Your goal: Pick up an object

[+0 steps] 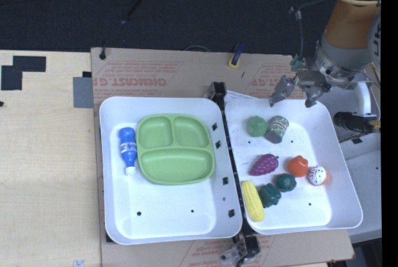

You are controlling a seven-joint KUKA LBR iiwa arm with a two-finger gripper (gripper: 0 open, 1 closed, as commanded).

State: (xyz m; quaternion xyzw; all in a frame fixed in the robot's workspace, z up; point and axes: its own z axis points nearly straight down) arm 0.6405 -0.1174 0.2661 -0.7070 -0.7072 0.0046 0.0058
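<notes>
The grey two-finger gripper [296, 94] hangs with its fingers spread apart and nothing between them, above the far edge of the right-hand shallow white bin [339, 154]. Just below it lie a round green toy [255, 126] and a small tilted grey-and-green can [277, 128]; farther below sit purple plastic grapes [264, 164], an orange toy [298, 166] and yellow corn [252, 200].

Tabletop [43, 154] under the bins
A cardboard sheet [161, 73] (printed lettering) carries two white bins [118, 210] side by side.
</notes>
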